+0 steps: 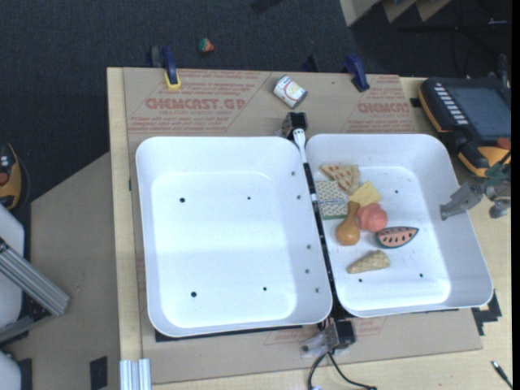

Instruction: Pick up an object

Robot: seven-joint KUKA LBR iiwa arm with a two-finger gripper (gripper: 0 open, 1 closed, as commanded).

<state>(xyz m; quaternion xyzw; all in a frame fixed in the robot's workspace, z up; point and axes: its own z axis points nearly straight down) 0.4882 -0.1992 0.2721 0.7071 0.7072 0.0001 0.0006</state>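
Left bin bare; gripper (grey) at right bin rim.

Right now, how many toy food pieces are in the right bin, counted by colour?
Tan or beige: 2, the waffle and the wedge.
Yellow or orange: 2, the cheese and the pear.
Red: 2, the tomato and the watermelon slice.
Green-white: 1, the cracker.
Total: 7.

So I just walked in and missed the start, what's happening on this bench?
A robot arm is set to pick something out of the right bin, where toy foods lie: a watermelon slice, a pear, a peach, waffle pieces and others. The gripper sits at that bin's right edge, apart from the toys and holding nothing. The left bin sits beside it.
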